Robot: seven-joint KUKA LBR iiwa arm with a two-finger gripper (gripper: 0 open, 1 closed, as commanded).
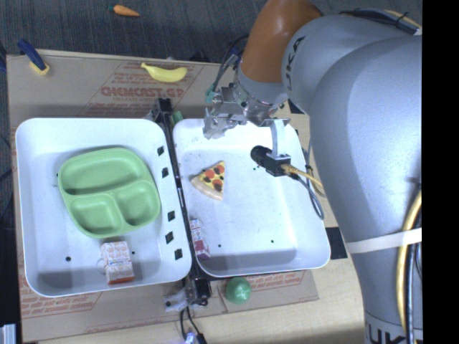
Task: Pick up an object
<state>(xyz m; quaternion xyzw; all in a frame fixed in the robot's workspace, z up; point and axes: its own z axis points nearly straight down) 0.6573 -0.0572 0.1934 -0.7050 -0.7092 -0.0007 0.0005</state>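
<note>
Gripper (pixel 215 126): poised over right bin's (pixel 301 253) far-left corner; jaws' opening cannot be told, nothing seen held.
Pizza slice (pixel 210 180): loose nearby, likeliest pick.

Green tray (pixel 107 192); yellow banana (pixel 165 71); white bins (pixel 29 192).

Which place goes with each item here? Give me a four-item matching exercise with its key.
Things:
1. green divided plate
2. pizza slice
3. banana
4. green ball

Places:
A. on the cardboard behind the bins
B. in the right bin
C. on the cardboard in front of the bins
D. in the left bin

Pairs: 1-D, 2-B, 3-A, 4-C
</note>
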